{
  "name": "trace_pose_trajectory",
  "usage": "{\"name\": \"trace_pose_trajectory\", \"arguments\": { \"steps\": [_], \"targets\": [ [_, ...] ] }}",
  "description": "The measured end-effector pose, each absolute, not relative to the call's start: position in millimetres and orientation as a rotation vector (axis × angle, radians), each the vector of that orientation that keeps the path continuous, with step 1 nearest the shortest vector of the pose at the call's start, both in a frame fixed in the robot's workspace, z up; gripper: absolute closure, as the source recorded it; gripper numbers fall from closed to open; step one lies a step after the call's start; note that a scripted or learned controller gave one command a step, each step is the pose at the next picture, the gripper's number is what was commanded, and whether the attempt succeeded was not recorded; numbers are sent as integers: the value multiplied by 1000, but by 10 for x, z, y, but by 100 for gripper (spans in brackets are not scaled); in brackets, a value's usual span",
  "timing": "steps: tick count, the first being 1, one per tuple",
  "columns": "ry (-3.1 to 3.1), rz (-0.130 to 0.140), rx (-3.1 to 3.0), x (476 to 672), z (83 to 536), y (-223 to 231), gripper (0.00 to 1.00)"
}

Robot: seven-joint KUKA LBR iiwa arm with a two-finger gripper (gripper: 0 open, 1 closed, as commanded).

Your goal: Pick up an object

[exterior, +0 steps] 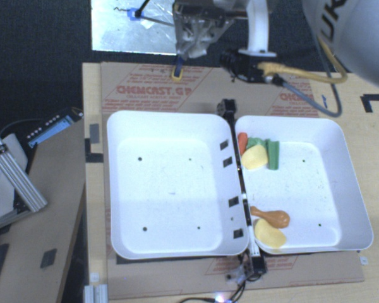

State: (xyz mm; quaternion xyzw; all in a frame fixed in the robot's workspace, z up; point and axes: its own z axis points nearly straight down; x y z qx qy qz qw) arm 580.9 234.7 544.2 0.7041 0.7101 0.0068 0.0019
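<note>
Bins of shallow white plastic are sitting side by side on a brown cardboard sheet (151,87) printed with red lettering, which is covering the bench. The left white bin (123,128) and the right white bin (350,169) are meeting along a shared middle edge, where small black clips (227,163) are lining the seam.

All loose objects are lying in the right bin, crowded against its left edge. Near the far left corner, a small orange carrot-shaped piece (242,141) is resting right at the seam, a pale yellow rounded piece (254,159) is lying just beside it, and a green stick-shaped piece (273,153) is touching the yellow one on its right. Toward the near left corner, a tan drumstick-shaped toy (273,218) is lying with its thin end pointing at the seam, and a yellow lemon-shaped piece (270,236) is sitting just beside it at the near edge. The two clusters are lying well apart, with bare floor between them. The right half of this bin is offering wide bare floor out to its right edge.

The grey two-finger gripper (191,50) is hanging beyond the far edge of the left bin, above the cardboard, well apart from every object. Its fingers are drawing together to a narrow point with nothing between them. A small yellow and blue marker (177,73) is lying on the cardboard just below the fingertips.
</note>
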Motion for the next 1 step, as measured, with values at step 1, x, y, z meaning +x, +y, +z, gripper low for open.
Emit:
{"name": "trace_pose_trajectory", "arguments": {
  "steps": [1],
  "targets": [
    [2222,-17,2225,6701,3663,2309,100]
  ]
}}
